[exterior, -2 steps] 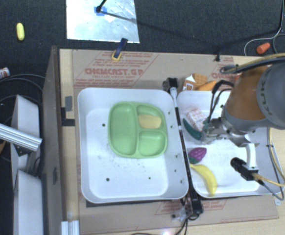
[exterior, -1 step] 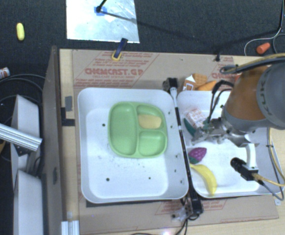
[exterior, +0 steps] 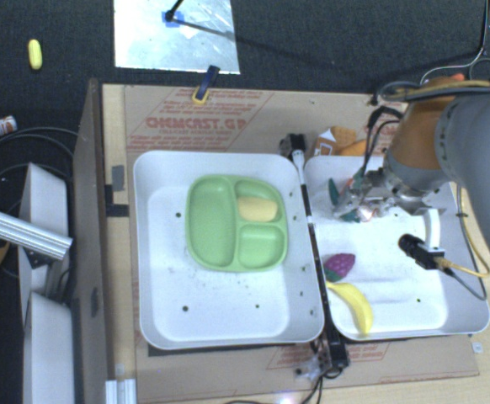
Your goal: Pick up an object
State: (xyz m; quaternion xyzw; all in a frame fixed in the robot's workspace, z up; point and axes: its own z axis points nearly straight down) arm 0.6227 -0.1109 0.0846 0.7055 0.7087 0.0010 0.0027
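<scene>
A yellow banana (exterior: 354, 305) lies in the right bin (exterior: 460, 305), near a purple fruit (exterior: 339, 265). Above them hangs the claw (exterior: 356, 207); its state I cannot tell.

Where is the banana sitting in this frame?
The banana lies in the right bin, against its near-left corner by the divider between the bins, just below the purple fruit and well clear of the hand.
</scene>
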